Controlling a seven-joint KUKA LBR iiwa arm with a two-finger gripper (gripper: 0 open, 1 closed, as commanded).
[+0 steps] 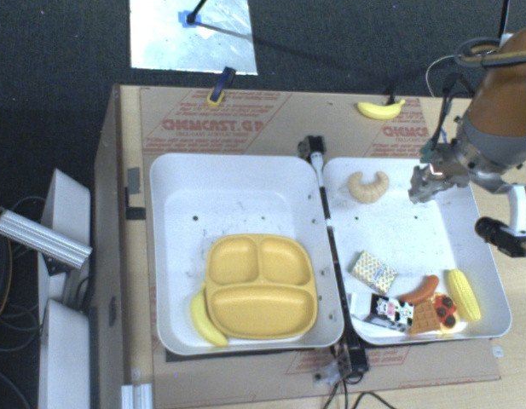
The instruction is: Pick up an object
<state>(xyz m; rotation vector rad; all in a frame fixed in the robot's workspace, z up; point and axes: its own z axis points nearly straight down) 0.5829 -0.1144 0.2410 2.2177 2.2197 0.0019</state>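
Right bin (476, 228): open floor at centre; croissant (368, 186) at 11 o'clock, and a cluster at 6 o'clock of patterned packet (373, 271), sausage (419, 289), waffle (426, 316) and corn cob (463, 294). Gripper (423, 182) hangs over the 1 o'clock edge. Left bin (173, 228): yellow divided plate (261, 285) and banana (205, 320) fill 5 to 7 o'clock; the 12 o'clock half lies free.

Poised over the right bin's (488, 267) far side, pincer (423, 181) low above bare white floor. Just left of it, a croissant (368, 186). Nearer the camera, well apart from it, a sausage (419, 289), corn cob (463, 294) and patterned packet (373, 272). Far left, a yellow divided tray (261, 286).
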